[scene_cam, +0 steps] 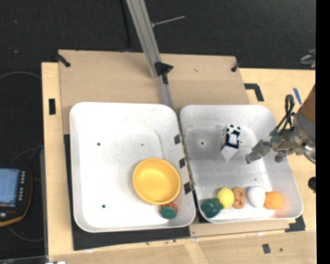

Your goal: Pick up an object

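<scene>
My gripper (264,158) hangs over the right side of the right bin (209,117), open, with bare bin floor showing between its two grey fingers. A black and white block (232,138) lies just left of it, apart from the fingers. Along that bin's front wall sit a dark green object (211,207), a yellow ball (225,197), a brown ring (238,197), a white egg shape (256,196) and an orange ball (274,200). The left bin (99,125) holds a yellow bowl (156,180) and a small teal and red object (168,210).
The arm's wrist (305,131) with cables stands at the right bin's right rim. A slanted metal pole (148,43) runs from the top down to the gap between the bins. A handheld pendant (8,194) lies off the bench at left.
</scene>
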`<state>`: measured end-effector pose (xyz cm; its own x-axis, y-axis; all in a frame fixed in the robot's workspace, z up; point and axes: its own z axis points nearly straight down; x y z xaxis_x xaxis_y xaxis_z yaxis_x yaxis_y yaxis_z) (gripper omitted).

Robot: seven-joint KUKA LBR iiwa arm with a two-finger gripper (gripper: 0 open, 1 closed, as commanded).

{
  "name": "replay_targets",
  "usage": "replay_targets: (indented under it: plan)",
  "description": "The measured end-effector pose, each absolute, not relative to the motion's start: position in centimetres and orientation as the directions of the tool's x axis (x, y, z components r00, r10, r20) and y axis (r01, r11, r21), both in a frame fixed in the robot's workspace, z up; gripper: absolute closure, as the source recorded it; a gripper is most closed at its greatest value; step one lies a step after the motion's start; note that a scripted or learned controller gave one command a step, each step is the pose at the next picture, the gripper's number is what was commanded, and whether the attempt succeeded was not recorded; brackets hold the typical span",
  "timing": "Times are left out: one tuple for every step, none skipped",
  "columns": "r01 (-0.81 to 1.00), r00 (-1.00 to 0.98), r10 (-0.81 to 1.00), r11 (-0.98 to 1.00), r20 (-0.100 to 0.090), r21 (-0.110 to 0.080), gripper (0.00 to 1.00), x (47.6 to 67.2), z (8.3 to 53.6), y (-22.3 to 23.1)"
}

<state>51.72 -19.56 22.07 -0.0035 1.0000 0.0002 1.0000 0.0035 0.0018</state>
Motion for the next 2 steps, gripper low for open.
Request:
replay_targets:
  plan:
    - [1.000,-0.002,1.000,0.002,0.000,0.002,0.00,51.7,22.1,-19.6]
    - [1.000,0.001,1.000,-0.001,-0.001,-0.003,0.00,51.9,17.3,-20.6]
